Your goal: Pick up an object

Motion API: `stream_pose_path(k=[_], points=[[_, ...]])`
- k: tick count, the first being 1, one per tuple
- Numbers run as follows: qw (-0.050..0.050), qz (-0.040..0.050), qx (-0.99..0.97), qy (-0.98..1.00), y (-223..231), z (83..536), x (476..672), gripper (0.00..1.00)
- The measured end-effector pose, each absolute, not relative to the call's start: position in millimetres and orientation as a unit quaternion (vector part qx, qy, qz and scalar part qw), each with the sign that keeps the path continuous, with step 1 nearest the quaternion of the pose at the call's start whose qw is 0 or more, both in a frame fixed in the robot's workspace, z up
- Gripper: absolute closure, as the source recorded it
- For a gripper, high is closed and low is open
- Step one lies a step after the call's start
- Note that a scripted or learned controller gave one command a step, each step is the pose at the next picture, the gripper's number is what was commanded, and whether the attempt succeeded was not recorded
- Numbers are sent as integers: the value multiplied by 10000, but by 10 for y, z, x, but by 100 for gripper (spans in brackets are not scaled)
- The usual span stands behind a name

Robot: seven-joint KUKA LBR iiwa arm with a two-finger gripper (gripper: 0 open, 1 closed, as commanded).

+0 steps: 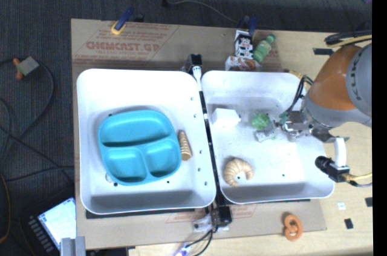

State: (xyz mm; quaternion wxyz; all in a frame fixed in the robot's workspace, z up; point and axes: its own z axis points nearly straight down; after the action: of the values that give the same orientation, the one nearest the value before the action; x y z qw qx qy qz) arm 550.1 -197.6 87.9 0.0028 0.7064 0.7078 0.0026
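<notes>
Two shallow white plastic bins sit side by side on the brown counter. Largest is the left bin, holding a smooth blue three-compartment tray with a ridged tan roll just beside it. Next, the right bin holds a curled croissant and a small leafy green piece. Beside that piece hovers the tool; whether it grips anything, I cannot tell.

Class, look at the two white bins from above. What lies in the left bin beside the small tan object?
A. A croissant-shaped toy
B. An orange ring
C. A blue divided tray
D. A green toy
C: the blue divided tray lies in the left bin, with the small tan object at its right edge.
</notes>
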Motion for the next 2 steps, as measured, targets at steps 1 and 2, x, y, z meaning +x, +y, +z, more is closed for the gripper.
stream_pose_path(k=[1,2], points=[[5,1,7069,7073,-1951,1247,5662,0],[15,1,7069,7073,-1504,874,5742,0]])
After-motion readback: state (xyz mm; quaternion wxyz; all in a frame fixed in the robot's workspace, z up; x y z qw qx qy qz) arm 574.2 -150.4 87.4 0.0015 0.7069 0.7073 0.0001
